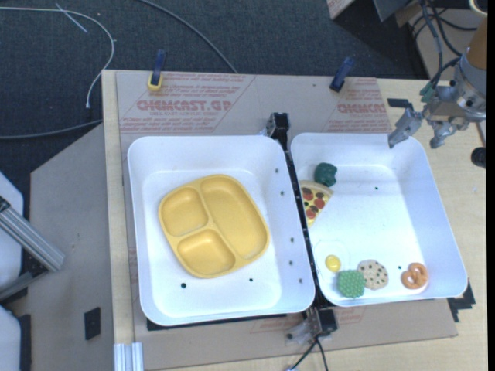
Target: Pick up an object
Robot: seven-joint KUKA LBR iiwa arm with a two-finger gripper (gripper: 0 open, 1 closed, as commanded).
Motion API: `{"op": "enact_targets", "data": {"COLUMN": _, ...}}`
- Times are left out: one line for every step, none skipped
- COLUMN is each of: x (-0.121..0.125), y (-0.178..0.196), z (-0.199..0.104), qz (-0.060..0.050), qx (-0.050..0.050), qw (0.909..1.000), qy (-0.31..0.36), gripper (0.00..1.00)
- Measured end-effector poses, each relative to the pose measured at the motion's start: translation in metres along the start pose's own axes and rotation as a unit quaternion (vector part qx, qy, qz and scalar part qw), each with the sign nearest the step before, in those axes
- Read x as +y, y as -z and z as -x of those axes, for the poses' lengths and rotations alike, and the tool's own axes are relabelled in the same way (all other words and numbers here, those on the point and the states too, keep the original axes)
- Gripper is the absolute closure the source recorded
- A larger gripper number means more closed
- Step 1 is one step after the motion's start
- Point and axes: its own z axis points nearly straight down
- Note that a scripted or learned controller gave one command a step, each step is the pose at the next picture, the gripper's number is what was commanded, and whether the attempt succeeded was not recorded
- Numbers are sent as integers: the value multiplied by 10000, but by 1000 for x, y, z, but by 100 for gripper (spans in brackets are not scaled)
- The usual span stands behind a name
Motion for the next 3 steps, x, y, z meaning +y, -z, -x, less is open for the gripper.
{"op": "enact_targets", "data": {"x": 2, "y": 9, "z": -1, "qz": 72, "qx": -15, "qw": 10000, "qy": 19, "gripper": 0}}
{"op": "enact_targets", "data": {"x": 8, "y": -50, "z": -8, "qz": 45, "qx": -7, "qw": 10000, "qy": 23, "gripper": 0}}
{"op": "enact_targets", "data": {"x": 1, "y": -95, "z": -11, "qz": 47, "qx": -9, "qw": 10000, "qy": 19, "gripper": 0}}
